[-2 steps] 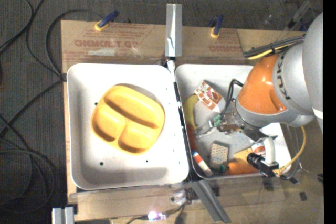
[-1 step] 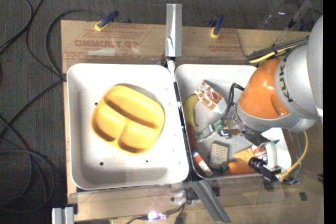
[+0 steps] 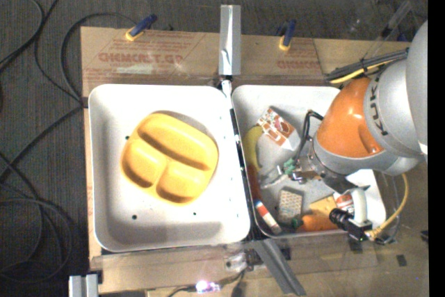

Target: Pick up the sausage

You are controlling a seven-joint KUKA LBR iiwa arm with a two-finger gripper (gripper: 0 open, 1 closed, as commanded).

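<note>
Honestly, can't tell if the gripper (image 3: 297, 170) is open or closed. The likely sausage (image 3: 316, 222) lies just below it in view. I'd guess it's light, smooth and prone to rolling, so I'd grab across mid-length.

Left bin (image 3: 104, 149): white, containing a yellow sectioned plate (image 3: 170, 156). Right bin (image 3: 245, 115): white, holding a red-and-white printed packet (image 3: 277, 127), a yellow item (image 3: 252, 145) and an orange item (image 3: 318, 222). Arm (image 3: 379, 122): grey with orange band.

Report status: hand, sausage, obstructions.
Hand low in the right bin, fingers hidden under the wrist. Sausage not identifiable among the clutter there. Yellow divided plate alone in the left bin.
</note>
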